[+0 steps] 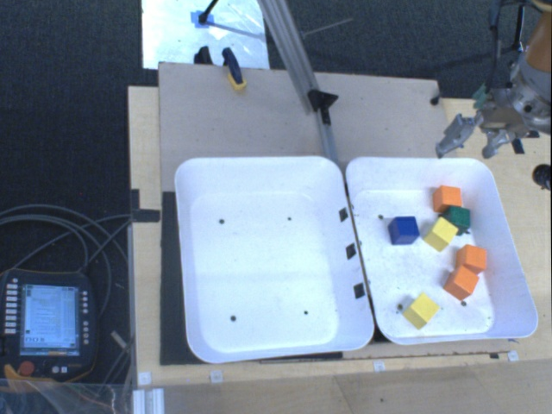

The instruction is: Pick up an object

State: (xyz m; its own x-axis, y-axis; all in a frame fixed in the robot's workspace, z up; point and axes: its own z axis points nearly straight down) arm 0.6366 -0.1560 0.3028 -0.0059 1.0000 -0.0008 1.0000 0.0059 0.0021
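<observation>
The right white bin (509,313) holds several small blocks: a blue cube (403,229), a yellow cube (442,232), a green cube (459,218), an orange cube (447,198), two more orange cubes (472,257) (461,281) and a second yellow cube (422,310). My gripper (474,142) hangs over the bin's far right rim, above and behind the blocks. Its two fingers are spread open with nothing between them, and they touch no block.
The left white bin (185,257) sits beside the right one, with black clips along the shared edge. A slanted metal pole (289,37) ends at a black bracket behind the bins. A yellow-and-blue clamp (233,69) lies at the back. A teach pendant (47,322) with cables rests at lower left.
</observation>
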